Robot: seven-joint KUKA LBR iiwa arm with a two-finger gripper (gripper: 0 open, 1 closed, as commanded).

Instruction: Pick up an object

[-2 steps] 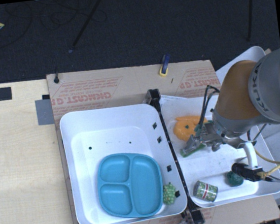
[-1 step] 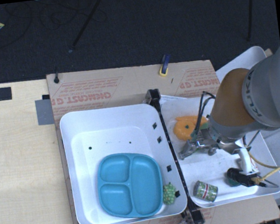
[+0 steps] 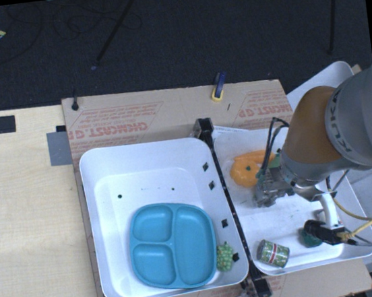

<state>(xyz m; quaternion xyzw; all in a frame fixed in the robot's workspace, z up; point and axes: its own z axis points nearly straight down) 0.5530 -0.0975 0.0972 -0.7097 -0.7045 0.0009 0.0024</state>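
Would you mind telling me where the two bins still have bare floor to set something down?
Left bin: a bare strip between its far wall and the blue divided plate; the near right corner is crowded by the green grape bunch. Right bin: tight, with the orange object, gripper, small can and dark green item; bare floor lies between gripper and can.

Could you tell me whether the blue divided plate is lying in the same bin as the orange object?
No, the blue divided plate lies in the left bin, while the orange object sits in the right bin.

Red "CHEMCAST" lettering, printed upside down, twice across the cardboard sheet (image 3: 143, 119), smaller print unreadable
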